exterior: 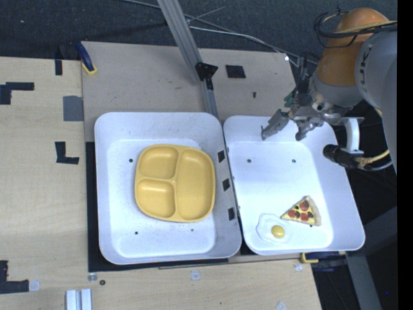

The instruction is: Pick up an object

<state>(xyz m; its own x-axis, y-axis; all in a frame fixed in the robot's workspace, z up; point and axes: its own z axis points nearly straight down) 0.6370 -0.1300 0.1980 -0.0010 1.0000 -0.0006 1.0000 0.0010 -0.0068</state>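
I hold the tool (287, 127) spread wide, seemingly empty, at the right bin's (335, 192) upper edge, above the pizza slice (302, 211) lower right.

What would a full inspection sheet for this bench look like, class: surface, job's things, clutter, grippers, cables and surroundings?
Surface: wooden bench bearing two shallow white bins, left bin and right bin.
Job's things: toy pizza slice and toy fried egg in the right bin's near corner; yellow divided plastic plate in the left bin.
Clutter: nothing seen.
Grippers: two-finger gripper above the right bin's far edge, fingers spread, holding nothing.
Cables: thin cables behind the bench.
Surroundings: slanted metal pole; black tape marks.
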